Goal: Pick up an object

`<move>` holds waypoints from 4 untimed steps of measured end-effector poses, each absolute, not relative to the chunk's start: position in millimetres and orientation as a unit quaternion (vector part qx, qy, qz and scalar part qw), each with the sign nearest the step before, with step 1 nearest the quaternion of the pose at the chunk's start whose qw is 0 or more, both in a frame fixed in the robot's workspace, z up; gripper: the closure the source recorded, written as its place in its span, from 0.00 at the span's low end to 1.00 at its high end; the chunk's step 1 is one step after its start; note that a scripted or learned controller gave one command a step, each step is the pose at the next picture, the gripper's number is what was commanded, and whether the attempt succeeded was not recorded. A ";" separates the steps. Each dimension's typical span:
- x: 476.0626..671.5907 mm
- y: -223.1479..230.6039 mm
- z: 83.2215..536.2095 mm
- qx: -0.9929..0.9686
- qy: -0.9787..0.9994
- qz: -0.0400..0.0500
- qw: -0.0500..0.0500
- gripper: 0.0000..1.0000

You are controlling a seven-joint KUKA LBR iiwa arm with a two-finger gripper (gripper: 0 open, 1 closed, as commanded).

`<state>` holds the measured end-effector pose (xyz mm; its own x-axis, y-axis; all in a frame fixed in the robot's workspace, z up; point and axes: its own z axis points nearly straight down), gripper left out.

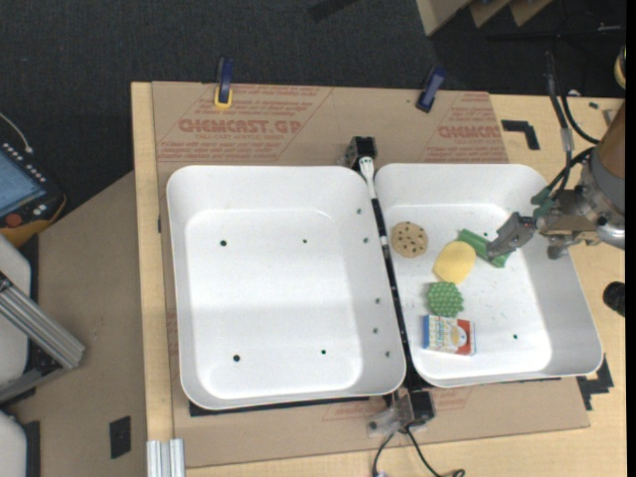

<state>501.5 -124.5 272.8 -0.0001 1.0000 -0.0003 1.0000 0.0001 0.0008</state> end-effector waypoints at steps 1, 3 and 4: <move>514.5 -41.0 219.9 0.704 0.710 -0.001 -0.004 0.00; 479.0 -127.7 123.8 0.707 0.707 0.000 0.000 0.00; 480.4 -104.0 86.2 0.708 0.707 0.001 0.001 0.00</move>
